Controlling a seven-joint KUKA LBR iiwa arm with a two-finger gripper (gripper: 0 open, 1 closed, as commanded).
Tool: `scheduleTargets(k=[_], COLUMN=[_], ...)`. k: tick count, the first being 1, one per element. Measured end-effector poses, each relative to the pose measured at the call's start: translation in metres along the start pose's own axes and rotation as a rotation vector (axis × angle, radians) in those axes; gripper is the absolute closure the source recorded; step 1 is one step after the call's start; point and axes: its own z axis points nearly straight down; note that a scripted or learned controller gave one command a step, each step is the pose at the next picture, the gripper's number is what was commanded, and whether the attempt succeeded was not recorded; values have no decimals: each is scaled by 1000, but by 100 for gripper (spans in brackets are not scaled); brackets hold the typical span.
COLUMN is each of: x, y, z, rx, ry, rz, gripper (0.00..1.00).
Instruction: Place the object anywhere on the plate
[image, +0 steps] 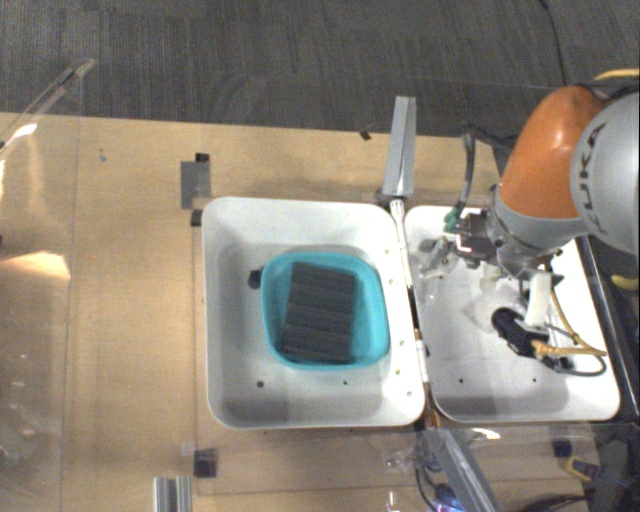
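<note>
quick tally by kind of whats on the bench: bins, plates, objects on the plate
white bins: 2 (left, right)
blue plates: 1
dark ridged objects on the plate: 1
total: 4

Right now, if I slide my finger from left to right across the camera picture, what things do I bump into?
Left white bin → blue plate → dark ridged object lying on the plate → divider between the bins → right white bin → robot arm.

There are two white bins: one (225, 300) left of the claw (440, 252), one (590, 395) under it. One blue plate (372, 310) and one dark ribbed block (320, 312) are left of the claw.
</note>
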Motion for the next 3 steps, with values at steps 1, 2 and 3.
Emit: scheduleTargets(k=[1, 2, 3], x=[-46, -61, -106], y=[-43, -58, -51], z=[-85, -200, -220], rx=[-3, -7, -7], ry=[-1, -1, -3], rz=[-135, -13, 99], gripper=[0, 0, 0])
